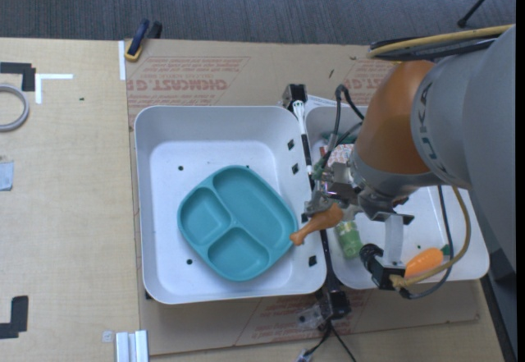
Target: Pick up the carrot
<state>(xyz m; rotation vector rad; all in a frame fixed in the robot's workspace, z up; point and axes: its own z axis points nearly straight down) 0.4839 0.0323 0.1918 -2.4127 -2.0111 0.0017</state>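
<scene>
The carrot (422,262), orange with a small green top, lies at the front right of the right bin (459,270), beside a black cable. My gripper (326,206) hangs over the divide between the two bins, well to the carrot's left. It is shut on an orange-brown drumstick-shaped toy (315,226), which slants down and left over the left bin's rim. The arm's grey body and orange band cover much of the right bin.
A teal three-compartment plate (236,222) lies in the left bin (156,188). A pale green object (349,239) lies in the right bin just below the gripper. Black clips sit along the divide between the bins. Cardboard surrounds both bins.
</scene>
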